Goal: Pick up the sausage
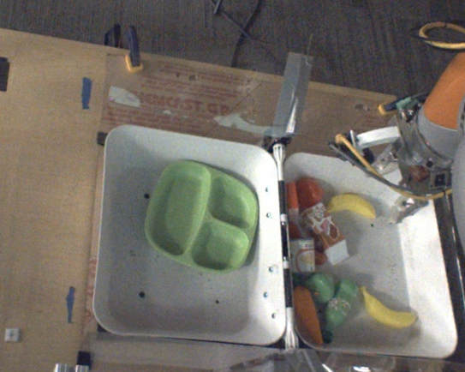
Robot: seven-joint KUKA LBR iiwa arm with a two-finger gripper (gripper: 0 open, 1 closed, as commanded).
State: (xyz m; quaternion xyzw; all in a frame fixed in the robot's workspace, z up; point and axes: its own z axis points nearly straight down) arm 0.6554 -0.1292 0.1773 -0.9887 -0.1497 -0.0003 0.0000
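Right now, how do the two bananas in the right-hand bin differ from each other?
The upper banana lies near the bin's far side, close to the robot's wrist; the lower banana lies near the bin's front right corner. The upper banana arches upward like a hump; the lower banana sags downward. The upper banana sits next to a red-and-white packet; the lower banana sits next to a green item. Both are yellow, curved, and lying flat in the right bin.
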